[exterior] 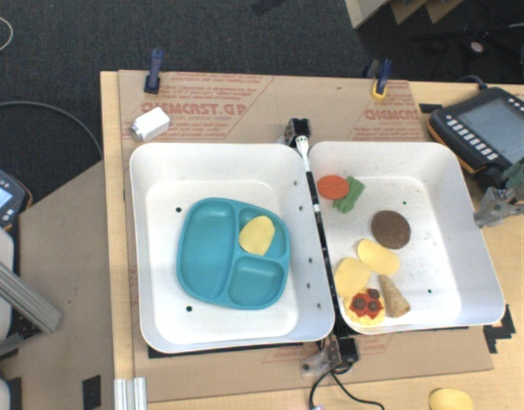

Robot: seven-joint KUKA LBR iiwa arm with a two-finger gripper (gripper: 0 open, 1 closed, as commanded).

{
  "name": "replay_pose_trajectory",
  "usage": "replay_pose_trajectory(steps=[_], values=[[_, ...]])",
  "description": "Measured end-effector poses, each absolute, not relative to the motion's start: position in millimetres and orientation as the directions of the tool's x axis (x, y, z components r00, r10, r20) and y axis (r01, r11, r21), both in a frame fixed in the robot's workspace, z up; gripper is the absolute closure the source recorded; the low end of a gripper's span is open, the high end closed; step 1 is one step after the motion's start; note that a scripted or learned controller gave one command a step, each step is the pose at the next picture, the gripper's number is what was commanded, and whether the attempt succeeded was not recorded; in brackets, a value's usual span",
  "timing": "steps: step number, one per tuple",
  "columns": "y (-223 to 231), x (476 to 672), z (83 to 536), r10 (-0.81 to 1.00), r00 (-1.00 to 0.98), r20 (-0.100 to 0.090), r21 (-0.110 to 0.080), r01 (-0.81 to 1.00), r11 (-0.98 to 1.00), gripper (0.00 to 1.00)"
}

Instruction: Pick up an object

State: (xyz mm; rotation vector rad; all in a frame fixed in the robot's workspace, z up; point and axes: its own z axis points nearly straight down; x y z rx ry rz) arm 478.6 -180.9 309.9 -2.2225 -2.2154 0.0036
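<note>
Pickable toy food, placed off the teal tray (pixel 212 254) in the left bin (pixel 150 229):
- Yellow piece (pixel 256 235) lies in the tray's upper-right compartment.
- All other food is right of the tray, in the right bin (pixel 450 186).
- Red slice (pixel 332 186) touches green piece (pixel 353 193), up-right of the tray.
- Brown disc (pixel 390 228) sits further right, level with the tray.
- Two yellow pieces (pixel 379 257) (pixel 351 275), a red-topped piece (pixel 366 304) and a tan cone (pixel 393 297) cluster right of the tray's lower edge.
- White block (pixel 150 124) sits on the surface (pixel 244 101), above-left of the tray.

State of the jaws: cannot tell.
</note>
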Motion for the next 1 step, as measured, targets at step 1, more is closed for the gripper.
replay_pose_trajectory(steps=[1], values=[[-226.8, 479.0, 308.0, 1.000, 0.004, -0.004, 0.002, 1.000, -0.004, 1.00]])
